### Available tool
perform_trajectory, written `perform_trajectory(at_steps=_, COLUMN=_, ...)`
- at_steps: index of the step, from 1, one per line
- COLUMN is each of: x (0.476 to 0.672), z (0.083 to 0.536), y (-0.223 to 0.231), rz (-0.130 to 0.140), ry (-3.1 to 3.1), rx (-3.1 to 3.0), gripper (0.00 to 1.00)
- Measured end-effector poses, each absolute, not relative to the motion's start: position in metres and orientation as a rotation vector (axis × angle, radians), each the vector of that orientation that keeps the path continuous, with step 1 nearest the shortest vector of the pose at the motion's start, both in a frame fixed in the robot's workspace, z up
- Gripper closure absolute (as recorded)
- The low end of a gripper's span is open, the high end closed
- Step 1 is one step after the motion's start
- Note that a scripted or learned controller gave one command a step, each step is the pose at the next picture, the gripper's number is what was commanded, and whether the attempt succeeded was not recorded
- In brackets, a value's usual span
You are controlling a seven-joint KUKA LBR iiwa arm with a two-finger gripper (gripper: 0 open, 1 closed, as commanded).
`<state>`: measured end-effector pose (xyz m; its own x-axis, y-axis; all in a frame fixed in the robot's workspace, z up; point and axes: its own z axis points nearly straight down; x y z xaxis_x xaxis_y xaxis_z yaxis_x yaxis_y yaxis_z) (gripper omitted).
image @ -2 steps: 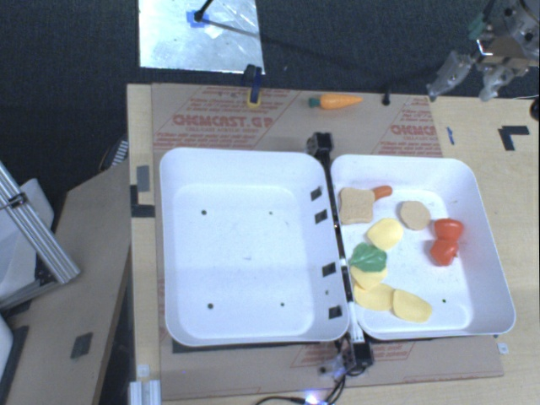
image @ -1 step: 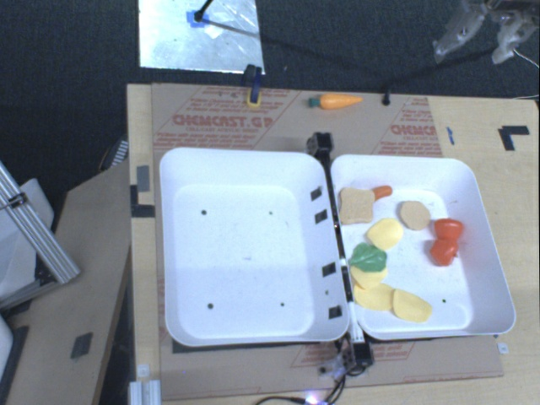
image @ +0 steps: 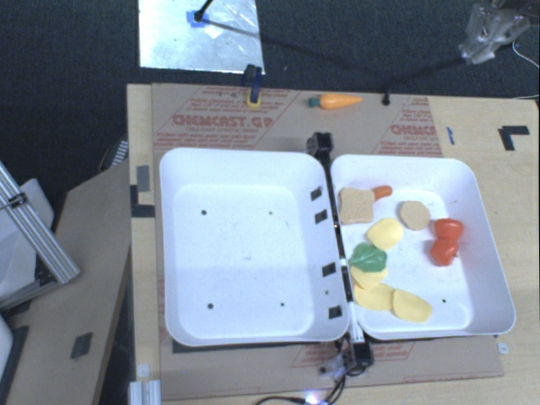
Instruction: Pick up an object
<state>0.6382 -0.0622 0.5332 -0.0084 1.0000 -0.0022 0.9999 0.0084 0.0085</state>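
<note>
The right bin (image: 481, 218) holds several toy foods. A tan bread slice (image: 356, 205) lies at its upper left with a small orange piece (image: 381, 191) beside it. A round tan biscuit (image: 414, 215) sits near the middle, and a red pepper (image: 445, 240) to its right. Yellow pieces (image: 386, 234) and a green leaf (image: 368, 256) lie along the left wall, with more yellow slices (image: 411, 305) near the front. My gripper (image: 489, 32) hangs high at the top right corner, well beyond the bench's far edge and away from all of these.
The left bin (image: 169, 226) adjoins the right one. A toy carrot (image: 335, 102) lies on the cardboard behind the bins. A blue and yellow clamp (image: 252, 87) and a silver sheet (image: 200, 24) sit at the back left.
</note>
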Motion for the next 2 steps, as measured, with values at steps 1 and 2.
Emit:
perform_trajectory(at_steps=1, x=0.6695, z=0.5350, y=-0.0481, rz=0.003, ry=2.226, rx=2.213, gripper=1.00)
perform_trajectory(at_steps=2, x=0.6685, z=0.5352, y=-0.0447, rz=0.002, ry=2.224, rx=2.215, gripper=1.00)
